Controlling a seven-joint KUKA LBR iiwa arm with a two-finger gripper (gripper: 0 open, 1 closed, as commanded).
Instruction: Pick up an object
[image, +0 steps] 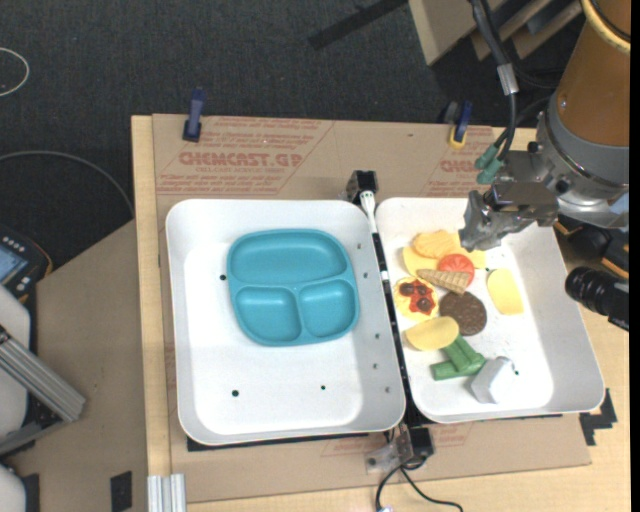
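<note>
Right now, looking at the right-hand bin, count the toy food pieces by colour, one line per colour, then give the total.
Yellow or orange: 4
Red: 2
Brown: 1
Green: 1
Grey: 1
Total: 9

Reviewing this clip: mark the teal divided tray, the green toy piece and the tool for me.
teal divided tray (292, 285): camera view, on its middle ridge.
green toy piece (457, 361): camera view, on the middle of its body.
tool (478, 234): camera view, at its dark tip above the right bin.
</note>
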